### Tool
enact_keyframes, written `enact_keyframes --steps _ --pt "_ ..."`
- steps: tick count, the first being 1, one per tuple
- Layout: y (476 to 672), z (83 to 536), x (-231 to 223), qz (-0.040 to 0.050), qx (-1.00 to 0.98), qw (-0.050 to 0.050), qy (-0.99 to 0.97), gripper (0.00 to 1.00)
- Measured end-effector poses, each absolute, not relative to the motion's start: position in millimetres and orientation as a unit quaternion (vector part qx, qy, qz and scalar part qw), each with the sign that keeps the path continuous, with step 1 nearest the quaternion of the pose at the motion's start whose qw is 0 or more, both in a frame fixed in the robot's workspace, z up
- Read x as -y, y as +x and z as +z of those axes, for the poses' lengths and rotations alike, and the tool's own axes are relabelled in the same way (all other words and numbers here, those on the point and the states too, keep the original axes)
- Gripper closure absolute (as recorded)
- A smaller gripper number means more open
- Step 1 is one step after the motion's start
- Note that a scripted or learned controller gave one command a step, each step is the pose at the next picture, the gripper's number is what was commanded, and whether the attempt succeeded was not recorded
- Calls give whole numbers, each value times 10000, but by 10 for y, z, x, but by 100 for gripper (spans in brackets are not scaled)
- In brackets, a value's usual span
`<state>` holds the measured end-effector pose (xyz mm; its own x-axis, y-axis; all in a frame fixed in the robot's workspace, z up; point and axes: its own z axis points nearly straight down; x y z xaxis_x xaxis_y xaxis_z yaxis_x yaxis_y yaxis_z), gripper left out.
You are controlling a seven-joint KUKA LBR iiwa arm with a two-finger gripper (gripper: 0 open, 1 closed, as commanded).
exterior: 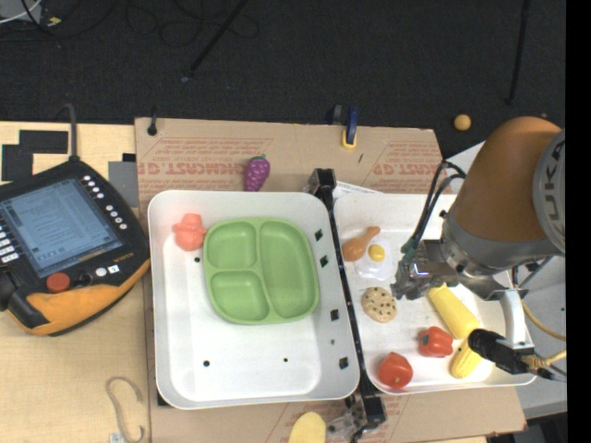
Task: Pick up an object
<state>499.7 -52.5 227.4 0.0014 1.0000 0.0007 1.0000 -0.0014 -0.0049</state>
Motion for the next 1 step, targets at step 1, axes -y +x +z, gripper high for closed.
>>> enact_keyframes --steps 1 --pt "5042 2198 614 15 7066 17 -7077 100"
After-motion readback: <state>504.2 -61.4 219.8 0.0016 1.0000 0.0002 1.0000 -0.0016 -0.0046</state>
